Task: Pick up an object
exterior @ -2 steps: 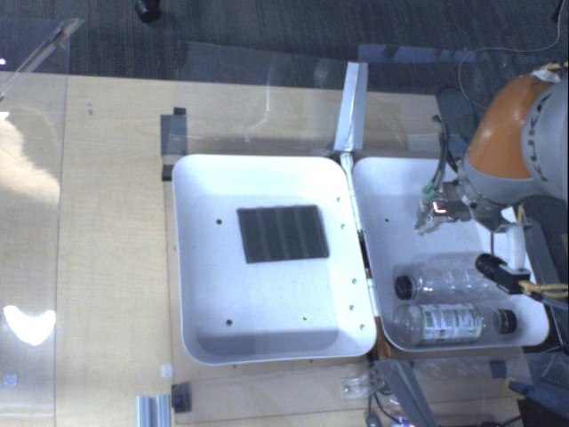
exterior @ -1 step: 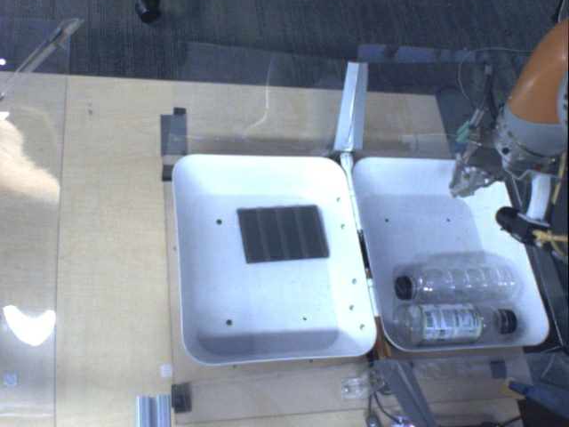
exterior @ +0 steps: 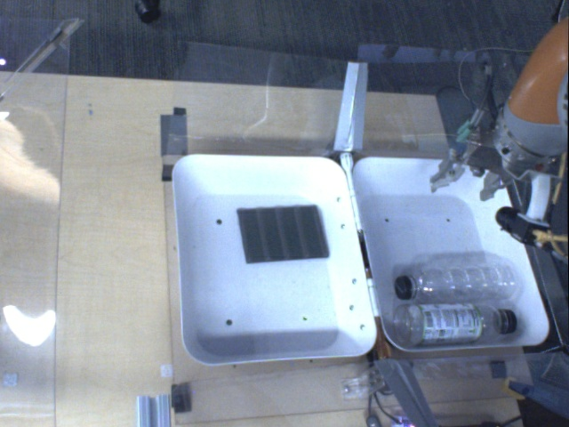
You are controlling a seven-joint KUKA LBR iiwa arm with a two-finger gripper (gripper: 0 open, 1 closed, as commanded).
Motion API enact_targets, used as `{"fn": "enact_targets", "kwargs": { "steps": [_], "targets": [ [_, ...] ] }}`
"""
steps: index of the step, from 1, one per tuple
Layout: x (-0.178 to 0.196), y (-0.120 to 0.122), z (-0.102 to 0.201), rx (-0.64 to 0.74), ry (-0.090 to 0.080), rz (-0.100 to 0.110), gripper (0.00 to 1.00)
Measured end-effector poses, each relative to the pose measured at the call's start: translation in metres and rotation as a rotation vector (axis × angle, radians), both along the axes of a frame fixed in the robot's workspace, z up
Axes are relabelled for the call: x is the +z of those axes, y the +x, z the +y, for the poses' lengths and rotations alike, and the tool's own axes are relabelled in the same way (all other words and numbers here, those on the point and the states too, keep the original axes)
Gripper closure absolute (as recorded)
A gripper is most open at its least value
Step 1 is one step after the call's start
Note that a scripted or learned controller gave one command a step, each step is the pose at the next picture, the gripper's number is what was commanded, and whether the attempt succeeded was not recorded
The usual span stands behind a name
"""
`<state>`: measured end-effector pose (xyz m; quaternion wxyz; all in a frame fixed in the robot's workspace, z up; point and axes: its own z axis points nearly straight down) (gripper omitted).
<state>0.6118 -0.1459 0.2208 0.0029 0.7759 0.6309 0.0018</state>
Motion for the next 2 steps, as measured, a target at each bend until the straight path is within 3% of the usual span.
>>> {"fn": "enact_targets", "kwargs": {
  "steps": [1,2],
  "targets": [
    [-0.115,-0.039,-0.050,-0.003,0.002,0.005,0.00],
    [-0.130,-0.095,0.052,0.090,0.002,-0.013,0.00]
  ]
}}
